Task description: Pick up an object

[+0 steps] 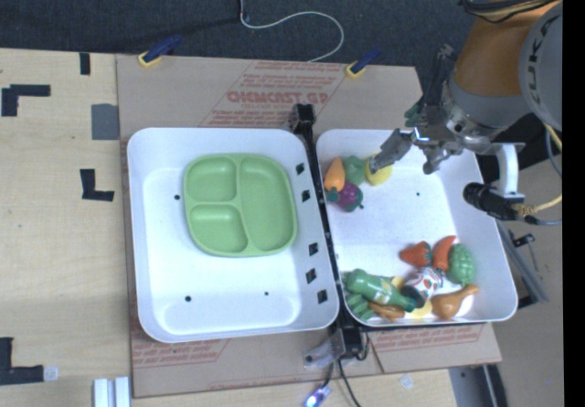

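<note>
My hand (386,158): lowered into the far part of the right bin (475,213), one finger slanting down toward a small yellow toy (379,173). Whether the fingers are spread or pressed together I cannot tell; the slant of the camera hides the gap. Nothing shows between them, so I count nothing as held.

Yellow toy: at my fingertip, touching or just short of it. Nearest candidate for the pick, I judge, since it lies by itself on bare bin floor.

Orange and yellow piece (335,174): just beyond the yellow toy, against the divider wall. A purple and green piece (348,197) lies just beside it. Both sit close to the wall, which would likely crowd a finger.

Heap of toy foods (416,282): well apart from my hand, in the near corner of the same bin. Red, orange and green pieces lie jumbled and touching; harder to single one out there.

Left bin (155,240): across the divider, far from my hand. Holds a green divided plate (241,204), lying flat.

Desk (55,213): carries both bins on a cardboard sheet (265,94).
</note>
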You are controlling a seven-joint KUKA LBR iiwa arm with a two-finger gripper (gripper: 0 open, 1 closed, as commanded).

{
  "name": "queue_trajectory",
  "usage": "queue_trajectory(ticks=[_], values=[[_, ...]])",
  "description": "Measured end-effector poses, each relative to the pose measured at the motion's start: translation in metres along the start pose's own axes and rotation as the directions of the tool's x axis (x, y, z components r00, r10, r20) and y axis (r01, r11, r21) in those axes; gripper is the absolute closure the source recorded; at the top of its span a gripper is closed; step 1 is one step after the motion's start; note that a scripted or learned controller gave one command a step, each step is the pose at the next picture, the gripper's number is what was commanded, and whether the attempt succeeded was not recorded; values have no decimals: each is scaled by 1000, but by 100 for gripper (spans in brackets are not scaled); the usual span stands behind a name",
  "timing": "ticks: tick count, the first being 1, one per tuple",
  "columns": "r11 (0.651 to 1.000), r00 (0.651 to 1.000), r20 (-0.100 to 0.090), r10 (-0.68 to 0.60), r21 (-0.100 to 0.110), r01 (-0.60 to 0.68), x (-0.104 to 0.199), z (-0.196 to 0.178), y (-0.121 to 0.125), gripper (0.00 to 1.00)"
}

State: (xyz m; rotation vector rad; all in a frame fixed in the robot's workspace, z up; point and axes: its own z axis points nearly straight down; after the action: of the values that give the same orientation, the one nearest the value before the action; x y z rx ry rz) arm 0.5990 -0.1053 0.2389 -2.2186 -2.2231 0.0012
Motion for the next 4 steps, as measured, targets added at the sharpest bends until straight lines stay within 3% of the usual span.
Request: queue_trajectory(ticks=[1,3,4], values=[[1000,1000,3,4,6,-5,2,127,29,0],[1000,1000,-2,3,8,-3,8,152,-96,0],[1000,1000,-2,0,5,0,9,141,-93,100]])
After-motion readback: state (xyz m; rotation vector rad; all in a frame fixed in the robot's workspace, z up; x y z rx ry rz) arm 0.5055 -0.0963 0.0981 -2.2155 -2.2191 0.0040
